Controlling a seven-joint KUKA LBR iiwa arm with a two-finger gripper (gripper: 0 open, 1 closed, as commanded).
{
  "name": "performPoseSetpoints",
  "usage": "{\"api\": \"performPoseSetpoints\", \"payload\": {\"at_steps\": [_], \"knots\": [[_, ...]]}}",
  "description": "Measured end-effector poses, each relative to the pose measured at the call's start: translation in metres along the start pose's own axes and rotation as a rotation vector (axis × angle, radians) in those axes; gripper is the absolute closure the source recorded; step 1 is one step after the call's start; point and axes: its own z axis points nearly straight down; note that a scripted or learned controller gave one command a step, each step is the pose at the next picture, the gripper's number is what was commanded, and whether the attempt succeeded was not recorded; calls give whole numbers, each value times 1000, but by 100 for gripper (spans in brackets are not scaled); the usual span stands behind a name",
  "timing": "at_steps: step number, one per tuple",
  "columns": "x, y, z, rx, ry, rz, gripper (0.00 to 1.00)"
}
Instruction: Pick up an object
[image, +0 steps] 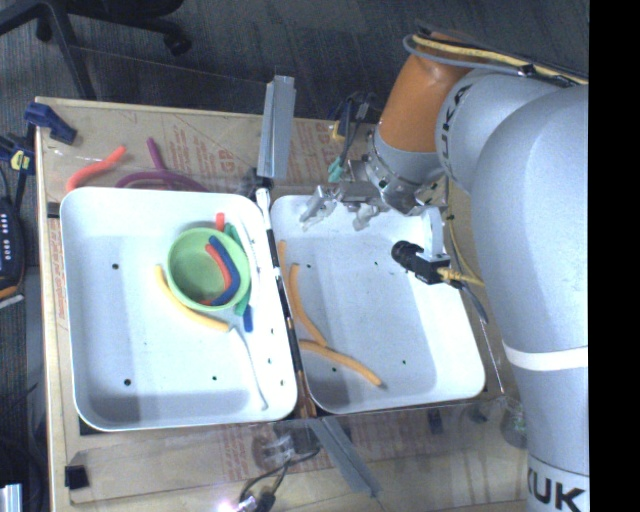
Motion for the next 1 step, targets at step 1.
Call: {"api": "performPoseSetpoints", "payload": {"at_steps": [1], "knots": [[-15,-78,42,-1,-1,-199,0]]}}
